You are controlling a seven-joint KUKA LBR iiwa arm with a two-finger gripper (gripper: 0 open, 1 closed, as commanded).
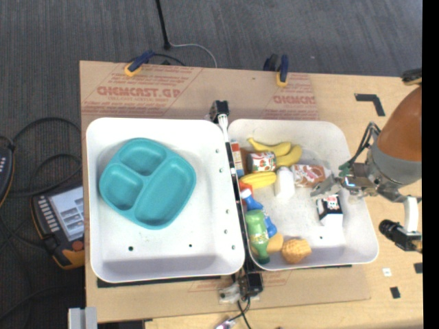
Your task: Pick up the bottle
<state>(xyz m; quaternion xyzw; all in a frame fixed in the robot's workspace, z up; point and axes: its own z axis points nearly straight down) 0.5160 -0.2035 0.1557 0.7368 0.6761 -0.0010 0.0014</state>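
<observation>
We are looking at a robotics lab — a cardboard-covered tabletop (309,91) held by clamps (139,62), two white bins (110,252), loose cables (38,132) on grey carpet (68,19), and a robot arm (405,139).

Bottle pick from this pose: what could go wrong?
1. The green bottle lies against the right bin's left wall, wedged among a blue item and an orange toy; a grasp may slip or catch neighbors.
2. The gripper sits at the opposite side, so crossing could knock the clutter.
</observation>
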